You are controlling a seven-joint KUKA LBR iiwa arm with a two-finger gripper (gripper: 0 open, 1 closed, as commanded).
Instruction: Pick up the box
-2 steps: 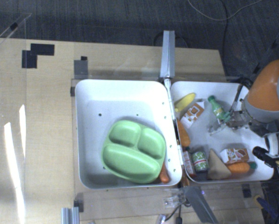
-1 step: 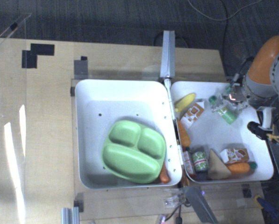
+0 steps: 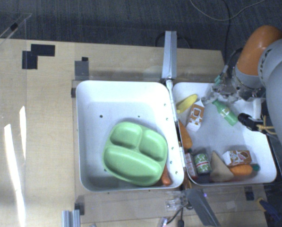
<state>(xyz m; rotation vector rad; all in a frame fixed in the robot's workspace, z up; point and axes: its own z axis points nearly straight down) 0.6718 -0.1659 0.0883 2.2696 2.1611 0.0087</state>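
Arm hovering over the right white bin (image 3: 272,174)
The hand (image 3: 222,97), grip state unclear, is hanging near the far edge, beside the orange-and-white carton box (image 3: 194,117).

a: what surrounds the work area?

b: a pale wooden worktop (image 3: 41,126) fills the left and middle. beyond its far edge lies dark blue-grey carpet floor (image 3: 107,8), with a thin black cable (image 3: 226,18) looping across it at the upper right.

a: anything on the wood itself?

b: black tape marks (image 3: 37,55) sit near the far left corner. a clear panel (image 3: 8,103) covers the left part, catching bright streaks of reflected light. a grey metal post (image 3: 169,56) stands at the far side, between the two bins.
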